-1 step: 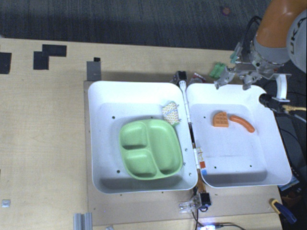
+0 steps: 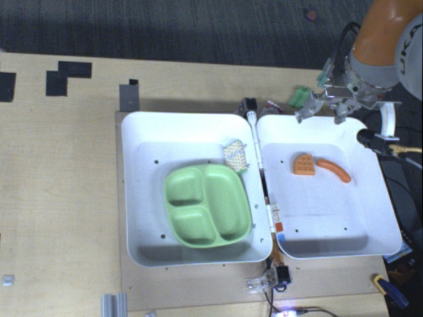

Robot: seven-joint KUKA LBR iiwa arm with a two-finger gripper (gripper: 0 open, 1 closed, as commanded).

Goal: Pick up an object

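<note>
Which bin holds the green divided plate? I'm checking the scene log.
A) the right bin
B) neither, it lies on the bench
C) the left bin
C: the green divided plate lies in the left bin, beside a small patterned item.

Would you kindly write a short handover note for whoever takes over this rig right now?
Gripper: open, holding nothing, poised over the far rim of the right bin.
Right bin: orange waffle piece and orange sausage lying side by side.
Left bin: green divided plate, patterned cloth scrap at its far corner.
Done: nothing picked.
Left: descend, grasp one object, lift.
</note>
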